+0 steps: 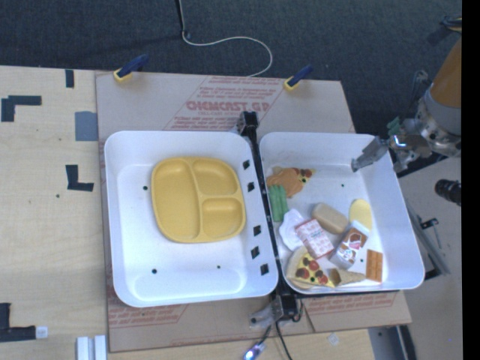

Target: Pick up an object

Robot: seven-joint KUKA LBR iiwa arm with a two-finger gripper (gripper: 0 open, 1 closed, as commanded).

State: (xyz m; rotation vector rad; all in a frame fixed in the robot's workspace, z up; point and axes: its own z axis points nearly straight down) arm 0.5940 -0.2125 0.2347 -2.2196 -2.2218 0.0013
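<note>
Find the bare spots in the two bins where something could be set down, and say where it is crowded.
Left bin: bare floor runs below the yellow plate along the near wall, with a narrower strip on its left. Right bin: the far part, between the orange toy and the gripper, is bare. Its near half is crowded with toy food, such as the pizza slice.

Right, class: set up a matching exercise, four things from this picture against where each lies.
Things:
1. yellow tray
2. pizza slice
3. gripper
4. green piece

Places:
A. near corner of the right bin
B. over the right bin's far right corner
C. middle of the left bin
D. right bin, beside the divider

Pairs: 1-C, 2-A, 3-B, 4-D
</note>
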